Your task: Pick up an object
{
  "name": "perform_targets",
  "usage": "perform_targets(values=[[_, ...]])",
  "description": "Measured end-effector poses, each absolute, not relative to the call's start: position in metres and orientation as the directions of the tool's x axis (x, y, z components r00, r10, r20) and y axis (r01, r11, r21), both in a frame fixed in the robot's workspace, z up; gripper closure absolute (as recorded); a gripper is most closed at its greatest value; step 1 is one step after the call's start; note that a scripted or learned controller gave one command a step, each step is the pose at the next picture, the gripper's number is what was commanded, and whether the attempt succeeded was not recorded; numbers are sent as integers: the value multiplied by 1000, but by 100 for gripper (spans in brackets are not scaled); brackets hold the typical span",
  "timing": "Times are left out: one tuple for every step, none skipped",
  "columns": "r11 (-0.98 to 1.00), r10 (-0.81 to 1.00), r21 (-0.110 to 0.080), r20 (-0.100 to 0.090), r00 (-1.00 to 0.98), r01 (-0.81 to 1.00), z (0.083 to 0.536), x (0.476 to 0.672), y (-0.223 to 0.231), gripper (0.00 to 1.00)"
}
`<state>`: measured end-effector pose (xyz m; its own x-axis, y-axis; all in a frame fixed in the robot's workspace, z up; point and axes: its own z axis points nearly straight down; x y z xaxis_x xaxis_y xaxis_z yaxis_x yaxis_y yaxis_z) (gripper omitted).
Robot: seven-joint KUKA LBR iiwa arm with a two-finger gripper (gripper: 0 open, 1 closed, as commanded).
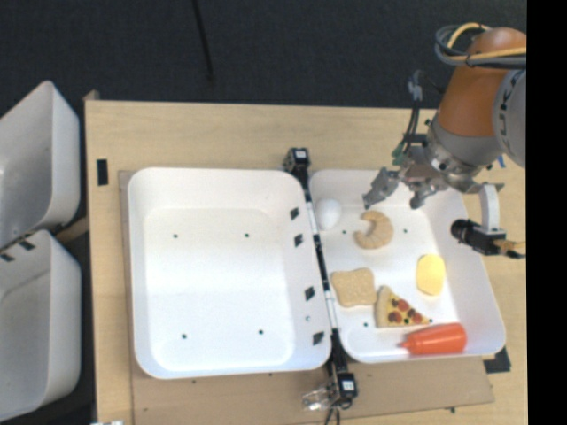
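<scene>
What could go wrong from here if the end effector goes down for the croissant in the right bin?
The end effector hovers near the right bin's far wall, just beyond the croissant, so a straight descent could miss the croissant or clip the rim. The croissant is curved and lies flat, so the fingers may slide off it. The white egg lies close by at the divider and could be nudged and roll.

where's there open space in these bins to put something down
The left bin offers bare floor wall to wall. In the right bin, things crowd together: croissant, bread slice, pizza slice, yellow piece, carrot. Small bare strip between croissant and yellow piece, below the gripper.
</scene>
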<state>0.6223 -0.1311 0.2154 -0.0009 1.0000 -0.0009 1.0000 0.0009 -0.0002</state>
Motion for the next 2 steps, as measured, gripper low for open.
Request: perform_targets(values=[[4, 1000, -11, -2, -4, 1000, 93, 643, -120, 0], [7, 1000, 19, -2, -6, 1000, 330, 693, -68, 0]])
